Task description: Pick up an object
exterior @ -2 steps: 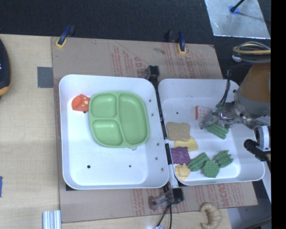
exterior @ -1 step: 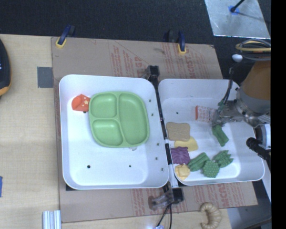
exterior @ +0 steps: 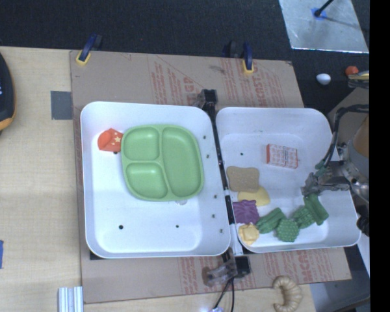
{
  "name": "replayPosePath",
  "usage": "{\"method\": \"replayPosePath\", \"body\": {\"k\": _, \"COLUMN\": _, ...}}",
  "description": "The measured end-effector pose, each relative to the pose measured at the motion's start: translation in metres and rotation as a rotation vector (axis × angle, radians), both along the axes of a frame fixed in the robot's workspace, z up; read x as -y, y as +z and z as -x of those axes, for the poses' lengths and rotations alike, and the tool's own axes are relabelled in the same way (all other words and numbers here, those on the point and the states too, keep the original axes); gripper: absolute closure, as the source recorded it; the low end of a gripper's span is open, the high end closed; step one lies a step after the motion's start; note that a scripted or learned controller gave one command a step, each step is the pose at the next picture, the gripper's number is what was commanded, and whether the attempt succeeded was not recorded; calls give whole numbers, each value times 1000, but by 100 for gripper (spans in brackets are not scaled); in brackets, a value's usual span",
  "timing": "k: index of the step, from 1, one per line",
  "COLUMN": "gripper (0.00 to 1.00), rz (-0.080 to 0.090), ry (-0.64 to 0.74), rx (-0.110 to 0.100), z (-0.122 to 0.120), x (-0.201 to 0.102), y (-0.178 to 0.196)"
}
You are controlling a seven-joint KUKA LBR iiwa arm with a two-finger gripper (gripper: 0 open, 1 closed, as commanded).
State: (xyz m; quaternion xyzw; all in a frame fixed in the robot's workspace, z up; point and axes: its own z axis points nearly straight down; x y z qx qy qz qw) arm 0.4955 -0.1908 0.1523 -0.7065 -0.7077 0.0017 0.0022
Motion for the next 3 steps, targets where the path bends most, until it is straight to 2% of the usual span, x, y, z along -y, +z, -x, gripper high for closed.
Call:
{"method": "replayPosePath", "body": {"k": 1, "gripper": 100, "rz": -1, "ry": 12, "rx": 13, "z": -64, "x": -79, "y": 64}}
{"method": "replayPosePath", "body": {"k": 2, "gripper": 100, "rz": 1, "ry": 8, "rx": 4, "z": -61, "x": -132, "y": 76}}
{"method": "replayPosePath", "body": {"k": 3, "gripper": 100, "rz": 0, "ry": 8, "rx": 6, "z": -102, "x": -183, "y": 74}}
